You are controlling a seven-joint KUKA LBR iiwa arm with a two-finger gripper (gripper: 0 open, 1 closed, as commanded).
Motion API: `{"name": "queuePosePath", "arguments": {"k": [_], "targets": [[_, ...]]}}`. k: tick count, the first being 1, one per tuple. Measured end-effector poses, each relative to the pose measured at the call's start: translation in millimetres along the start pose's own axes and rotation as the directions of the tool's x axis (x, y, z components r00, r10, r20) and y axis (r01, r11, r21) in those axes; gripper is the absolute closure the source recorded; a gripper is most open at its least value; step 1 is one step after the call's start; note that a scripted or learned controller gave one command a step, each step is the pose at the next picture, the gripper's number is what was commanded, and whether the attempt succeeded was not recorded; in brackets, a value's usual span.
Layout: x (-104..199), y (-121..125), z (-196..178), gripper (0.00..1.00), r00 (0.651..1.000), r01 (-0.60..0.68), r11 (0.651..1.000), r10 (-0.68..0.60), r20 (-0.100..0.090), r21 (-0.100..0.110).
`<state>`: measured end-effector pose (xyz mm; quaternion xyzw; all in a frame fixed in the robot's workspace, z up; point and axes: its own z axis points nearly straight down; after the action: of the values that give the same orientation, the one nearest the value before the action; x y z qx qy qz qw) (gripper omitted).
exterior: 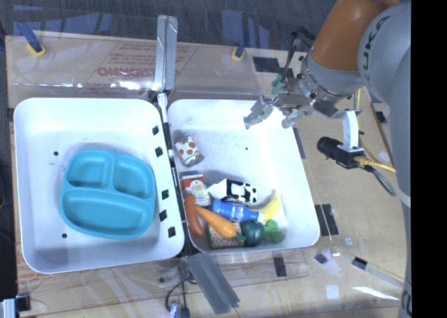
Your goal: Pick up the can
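The can (187, 149), small with a red and white pattern, lies tilted on the floor of the right bin (230, 117) close to its left wall. My gripper (269, 119) hangs over the bin's upper right part, well to the right of the can and apart from it. Its fingers (252, 118) are spread open with nothing between them. The grey arm with its orange band (349, 19) comes in from the upper right.
A heap lies at the right bin's front: a carrot (216, 222), a blue bottle (236, 211), a cow-patterned carton (237, 189), a banana (271, 204), green vegetables (265, 233) and a red packet (195, 188). The left bin (42, 121) holds a blue divided plate (108, 194).
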<state>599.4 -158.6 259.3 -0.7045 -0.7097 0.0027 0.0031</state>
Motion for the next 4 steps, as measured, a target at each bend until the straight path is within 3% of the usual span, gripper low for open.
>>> {"name": "queuePosePath", "arguments": {"k": [1,2,3,4], "targets": [[-4.2,4.2,3.7,0.0,0.986,0.169,0.986,-0.169,0.0,0.0],[28.5,2.4,16.7,0.0,0.998,0.057,0.998,-0.057,0.0,0.0],[90.5,29.9,71.1,0.0,0.999,-0.041,0.999,0.041,0.0,0.002],[155.8,34.1,70.6,0.0,0.995,-0.103,0.995,0.103,0.001,0.0]]}}
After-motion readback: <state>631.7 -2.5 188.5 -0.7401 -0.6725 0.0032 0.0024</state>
